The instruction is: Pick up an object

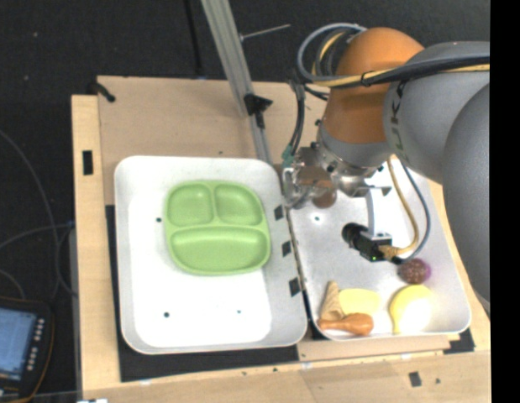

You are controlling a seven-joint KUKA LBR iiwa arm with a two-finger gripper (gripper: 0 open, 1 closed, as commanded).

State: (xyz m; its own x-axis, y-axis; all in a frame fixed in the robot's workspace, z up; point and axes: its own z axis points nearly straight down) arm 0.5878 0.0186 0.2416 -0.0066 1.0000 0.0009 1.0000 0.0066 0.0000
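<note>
My gripper (300, 185) hangs over the far left corner of the right bin (327, 250), close to the wall between the two bins. A small brown object (325, 196) shows just beside it on its right, partly hidden by the wrist; whether it is held cannot be told. At the near end of the right bin lie a purple round piece (415, 269), a pale yellow lemon-like piece (411, 307), a yellow wedge (360, 300), a tan cone (331, 295) and an orange piece (350, 323).
The left bin (142, 309) holds a green divided plate (217, 228) in its far half. A black fitting with a cable (362, 239) sits over the middle of the right bin. A metal post (230, 49) rises behind the bins.
</note>
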